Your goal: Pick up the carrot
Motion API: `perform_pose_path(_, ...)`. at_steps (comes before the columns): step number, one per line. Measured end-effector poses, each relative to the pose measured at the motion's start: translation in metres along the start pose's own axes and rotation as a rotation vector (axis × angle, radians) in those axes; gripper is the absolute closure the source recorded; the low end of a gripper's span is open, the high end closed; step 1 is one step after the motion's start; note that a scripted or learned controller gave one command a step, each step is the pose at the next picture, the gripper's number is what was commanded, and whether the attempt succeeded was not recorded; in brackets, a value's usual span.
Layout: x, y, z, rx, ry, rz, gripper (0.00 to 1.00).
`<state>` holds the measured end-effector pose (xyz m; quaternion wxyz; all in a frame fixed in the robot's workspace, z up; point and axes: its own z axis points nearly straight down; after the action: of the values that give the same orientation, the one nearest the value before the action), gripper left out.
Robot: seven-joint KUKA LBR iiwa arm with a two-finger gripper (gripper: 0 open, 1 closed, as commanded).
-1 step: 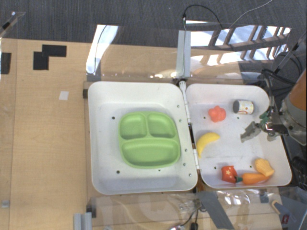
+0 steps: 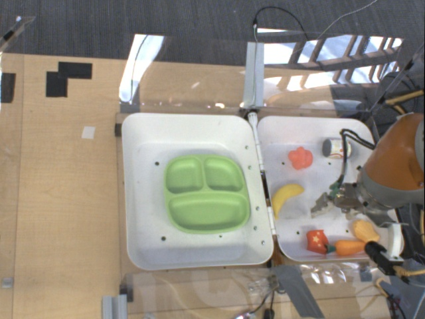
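A wooden bench [image 2: 60, 198] on dark carpet [image 2: 166, 12] bears two white bins. The left bin [image 2: 143, 178] holds a green tray [image 2: 206, 195]. The carrot [image 2: 350, 247] lies at the right bin's [image 2: 292, 244] front edge, untouched; the gripper [image 2: 325, 203] hovers nearby, apparently spread and unladen.

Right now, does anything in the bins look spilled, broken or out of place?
Nothing stands out. The green tray sits flat in the left bin. In the right bin, the carrot, banana and the other toy foods lie apart and look whole. The gripper hangs over bare floor beside the banana.
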<state>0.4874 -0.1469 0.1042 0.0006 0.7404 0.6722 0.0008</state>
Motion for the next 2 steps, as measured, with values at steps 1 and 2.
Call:
perform_pose_path(1,-0.048,0.009,0.013,-0.012,-0.002,-0.244,0.0)
perform_pose_path(2,-0.057,0.021,0.006,-0.005,-0.002,-0.233,0.0)
